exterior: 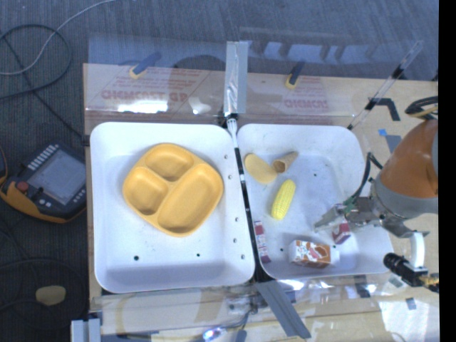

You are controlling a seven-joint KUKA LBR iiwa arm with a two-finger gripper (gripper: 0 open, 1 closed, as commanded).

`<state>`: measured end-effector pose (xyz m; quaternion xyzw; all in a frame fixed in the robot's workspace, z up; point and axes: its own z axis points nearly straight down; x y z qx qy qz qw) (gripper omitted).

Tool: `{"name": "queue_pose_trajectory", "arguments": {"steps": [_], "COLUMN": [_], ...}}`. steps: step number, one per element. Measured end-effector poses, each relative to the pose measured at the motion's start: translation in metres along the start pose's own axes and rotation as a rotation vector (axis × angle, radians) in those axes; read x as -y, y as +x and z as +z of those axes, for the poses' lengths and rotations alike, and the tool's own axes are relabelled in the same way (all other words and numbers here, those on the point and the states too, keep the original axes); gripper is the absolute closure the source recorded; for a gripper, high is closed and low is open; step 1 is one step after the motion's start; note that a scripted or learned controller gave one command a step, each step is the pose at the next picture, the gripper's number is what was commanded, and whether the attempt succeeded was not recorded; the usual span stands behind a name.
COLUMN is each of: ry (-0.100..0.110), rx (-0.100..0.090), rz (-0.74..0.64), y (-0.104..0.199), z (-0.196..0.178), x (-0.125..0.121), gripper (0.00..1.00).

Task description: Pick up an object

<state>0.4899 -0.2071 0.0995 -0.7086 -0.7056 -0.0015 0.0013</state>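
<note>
yellow corn cob (283, 199), ridged, lying slantwise in right bin (313, 140), fingers (339, 223) state unclear

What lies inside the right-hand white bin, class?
Right bin holds a corn cob, a yellow chip, a small cone and a carton. The gripper covers some floor.

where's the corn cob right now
The corn lies in the right bin, near its middle, just below the cone and above the carton.
</note>
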Motion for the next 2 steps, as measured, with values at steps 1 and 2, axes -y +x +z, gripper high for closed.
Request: {"name": "queue_pose_trajectory", "arguments": {"steps": [1, 2], "ry": [0.010, 0.006], "rx": [-0.003, 0.005], "rz": [0.002, 0.287], "y": [0.000, 0.048], "z": [-0.004, -0.130], "x": [0.003, -0.021], "gripper": [1.00, 1.00]}}
